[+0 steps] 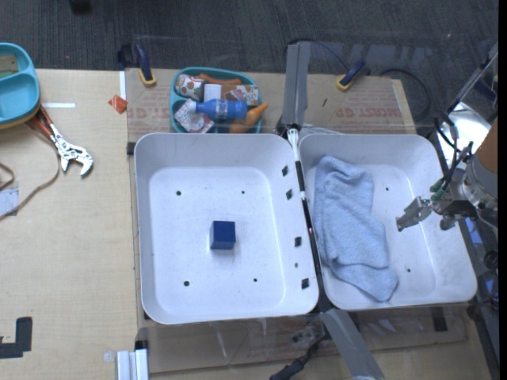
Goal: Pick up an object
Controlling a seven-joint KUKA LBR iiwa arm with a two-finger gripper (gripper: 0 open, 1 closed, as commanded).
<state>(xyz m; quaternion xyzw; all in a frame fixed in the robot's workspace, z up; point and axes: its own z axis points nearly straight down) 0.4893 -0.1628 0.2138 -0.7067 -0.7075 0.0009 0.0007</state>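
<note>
A small dark blue cube (223,234) sits alone near the middle of the left bin (158,291). A crumpled pale blue towel (352,224) covers the left half of the right bin (451,287). My gripper (425,218) hangs over the right side of the right bin, just right of the towel and apart from it. It is open, its two fingers spread, with nothing between them. The cube lies far to its left, across the divider between the bins.
Behind the left bin stands a teal container (181,85) packed with small items. A wrench (70,155) and a blue tray (14,85) lie on the wooden bench at the left. Orange clamps (348,77) grip the back edge.
</note>
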